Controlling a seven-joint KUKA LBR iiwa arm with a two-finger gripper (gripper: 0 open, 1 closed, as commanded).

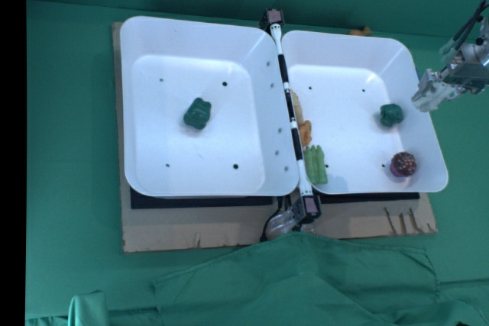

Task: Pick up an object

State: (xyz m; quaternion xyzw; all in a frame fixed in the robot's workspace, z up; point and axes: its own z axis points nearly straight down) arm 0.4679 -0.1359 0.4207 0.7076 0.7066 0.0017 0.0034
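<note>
Reaches in from the right edge, up high. Shows only the end of the arm, grey and pale, with dark cables running up and away. Tool (425,98) points down and to the left. Too small to tell open from closed.

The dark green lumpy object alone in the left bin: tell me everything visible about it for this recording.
The dark green lumpy object looks like a small toy vegetable, perhaps a pepper or broccoli, with a matte, bumpy surface; its material cannot be told. It lies near the middle of the left white bin, resting on the bin floor with a faint shadow under it. Nothing else touches it, and the gripper is far off, by the right bin's outer edge.
</note>
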